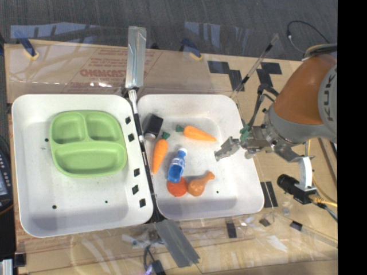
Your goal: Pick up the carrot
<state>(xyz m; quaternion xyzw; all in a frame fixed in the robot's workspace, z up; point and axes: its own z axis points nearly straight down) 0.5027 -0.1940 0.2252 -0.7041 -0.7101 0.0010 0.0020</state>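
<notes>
The gripper (pixel 225 149) hangs over the right bin (pixel 243 171) near its right edge; I cannot tell its state. Two carrots lie there: one (pixel 198 133) toward the far edge, nearest it and so the likelier target, another (pixel 159 155) by the left wall. Red print on the cardboard (pixel 103 72) is unreadable.

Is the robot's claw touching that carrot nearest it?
Apart. In the camera view, bare white bin floor shows between the gripper and the carrot, which lies by itself up and left of the fingertips.
</notes>
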